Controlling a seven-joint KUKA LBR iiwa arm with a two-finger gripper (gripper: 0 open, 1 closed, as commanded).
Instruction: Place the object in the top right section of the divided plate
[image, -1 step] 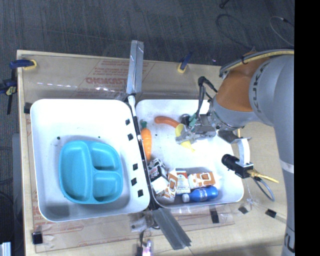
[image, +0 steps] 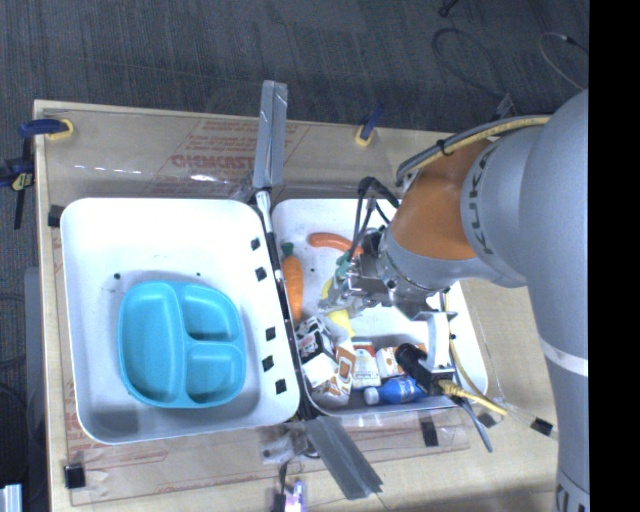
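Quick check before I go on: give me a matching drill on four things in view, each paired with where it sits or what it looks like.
Things:
1. blue divided plastic plate
2. orange carrot-shaped toy
3. blue clamp
4. orange band on the arm

Descriptions:
A. lies in the right bin along the divider wall
B. sits just above the wrist
C. rests in the left bin
D. grips the bench's far edge

Pairs: 1-C, 2-A, 3-D, 4-B

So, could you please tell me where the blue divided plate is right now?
In the camera view, the blue divided plate lies in the left bin, towards its lower half, across the central divider from the carrot in the right bin.
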